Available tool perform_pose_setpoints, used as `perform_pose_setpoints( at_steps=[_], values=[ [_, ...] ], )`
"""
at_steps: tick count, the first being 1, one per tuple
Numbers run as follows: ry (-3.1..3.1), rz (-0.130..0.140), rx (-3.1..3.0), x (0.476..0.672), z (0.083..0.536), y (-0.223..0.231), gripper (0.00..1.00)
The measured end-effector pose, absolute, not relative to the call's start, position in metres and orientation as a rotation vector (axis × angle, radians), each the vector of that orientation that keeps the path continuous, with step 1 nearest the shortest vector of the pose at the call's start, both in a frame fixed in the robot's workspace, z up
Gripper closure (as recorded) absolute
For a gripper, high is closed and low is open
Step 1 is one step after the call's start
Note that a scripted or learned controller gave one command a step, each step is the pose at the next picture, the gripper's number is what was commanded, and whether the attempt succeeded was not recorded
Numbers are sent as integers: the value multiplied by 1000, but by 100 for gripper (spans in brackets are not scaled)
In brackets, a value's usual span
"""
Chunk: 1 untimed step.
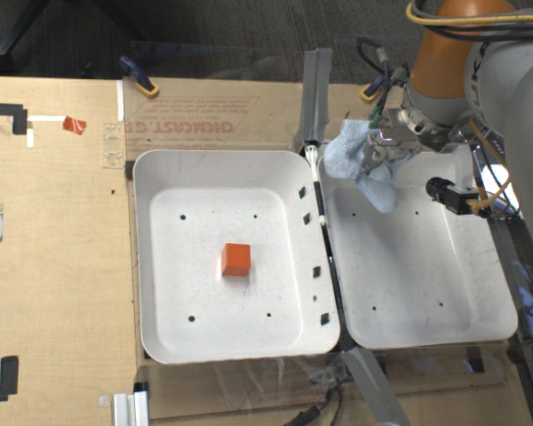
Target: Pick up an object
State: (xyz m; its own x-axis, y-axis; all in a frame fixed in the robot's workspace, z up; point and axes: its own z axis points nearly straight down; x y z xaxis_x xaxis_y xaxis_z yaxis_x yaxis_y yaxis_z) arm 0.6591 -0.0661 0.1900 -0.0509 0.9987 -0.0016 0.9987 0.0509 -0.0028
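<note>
While an orange cube (236, 260) sits in the left bin (160, 327), the end effector (379, 158) grips a pale cloth (355, 162) — over the right bin (444, 327).

Dark grey carpet (204, 16) runs across the top, with black stand legs (35, 11) splayed over it at upper left. Below sits the pale wooden bench top (44, 238), carrying black brackets (7, 114), a small red tag (74, 125) and a brown cardboard sheet (213, 118) with mirrored red lettering, clamped at its corner (140, 78).
</note>
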Motion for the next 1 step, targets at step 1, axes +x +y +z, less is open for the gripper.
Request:
perform_pose_setpoints(
  at_steps=[1],
  values=[
    [-2278, 14, -2158, 659, 195, -67, 100]
  ],
)
